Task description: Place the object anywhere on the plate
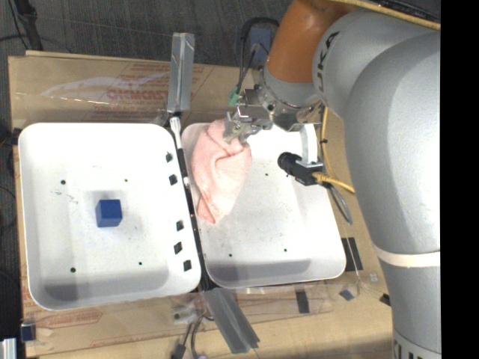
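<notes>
One pink cloth [217,172] hangs limp from the end effector [241,126] over the right bin [299,264].
Soft, light, floppy — fingers look closed on its bunched top edge, the sensible hold.

1. Overall exposure is bright and even; the two shallow white plastic bins [97,290] run close to clipping, and their floors show little texture.
2. Light looks diffuse and overhead. Shadows are soft: grey patches sit inside the near corners of both bins.
3. The small blue cube [109,212] in the left bin throws almost no shadow, just a faint dark edge below it.
4. The pale pink crumpled cloth [218,172] keeps visible fold shading; not blown out.
5. The big grey metal arm [397,126], right of the bins, has a broad soft sheen and looks slightly soft-focus.
6. The backdrop above the bins is dark and noisy.
7. Mild compression blur overall.
</notes>
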